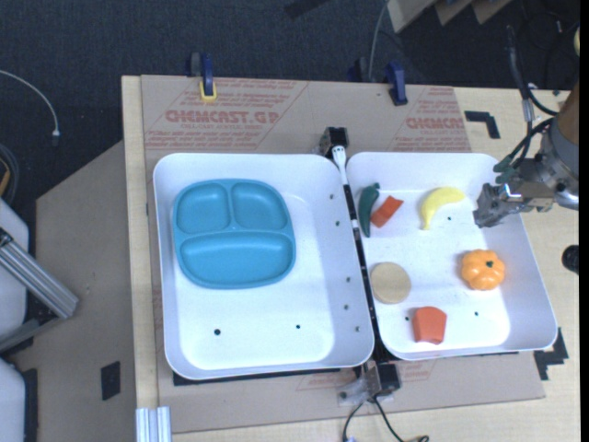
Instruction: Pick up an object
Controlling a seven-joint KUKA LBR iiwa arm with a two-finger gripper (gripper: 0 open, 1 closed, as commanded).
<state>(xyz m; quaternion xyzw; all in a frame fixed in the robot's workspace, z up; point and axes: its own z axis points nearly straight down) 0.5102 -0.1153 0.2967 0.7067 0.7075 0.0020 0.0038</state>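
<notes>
Bins are seen side by side on a brown board printed with red lettering. The left bin holds a blue divided plate, which lies in its upper left part with three compartments facing up. The right bin holds five loose things. A carrot, orange with a dark green top, lies near the bin's upper left corner, close to the wall shared with the left bin. A yellow banana lies to the right of the carrot, apart from it. An orange pumpkin with a small green stem sits below the banana, toward the right wall. A tan round disc lies flat near the shared wall, at mid height. A red cup-shaped piece rests near the bin's lower edge, below and to the right of the disc.

The gripper is seen at the right bin's upper right, reaching in from the right, just beside the banana and above the pumpkin. Nothing is seen between its fingers, and whether they are spread or closed cannot be told at this size. Two blue clamps are fixed to the board's far edge.
</notes>
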